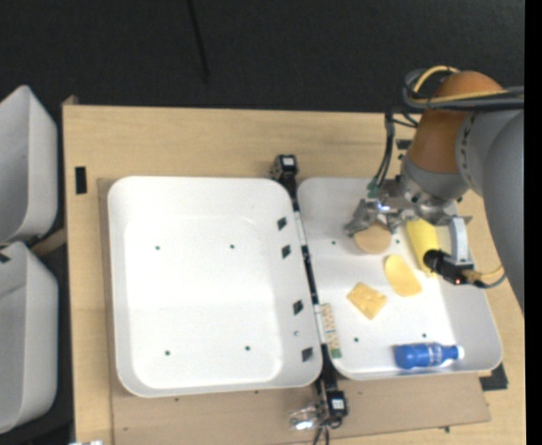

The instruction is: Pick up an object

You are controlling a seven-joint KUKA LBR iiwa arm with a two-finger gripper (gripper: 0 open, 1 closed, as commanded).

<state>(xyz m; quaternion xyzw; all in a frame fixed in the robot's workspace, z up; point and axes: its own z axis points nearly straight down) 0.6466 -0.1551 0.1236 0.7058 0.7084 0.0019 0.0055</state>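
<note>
My gripper [373, 219] is in the upper part of the right bin [474, 327], its fingers open, right above a tan rounded lump [372, 241] that lies on the bin floor. Nothing is held between the fingers. A yellow banana-like piece [422, 237] lies just right of the lump, partly under the wrist. Below it rests a pale yellow oval piece [402, 276], and a yellow-orange wedge [367, 300] lies left of that. A blue bottle [425, 355] lies on its side near the bin's front edge.
The left bin [122, 248] sits beside the right one, with a dark hinged divider [303, 267] between them. The arm's grey body and orange band [456, 109] hang over the right bin's far right corner. A black cable plug [442, 265] dangles near the banana-like piece.
</note>
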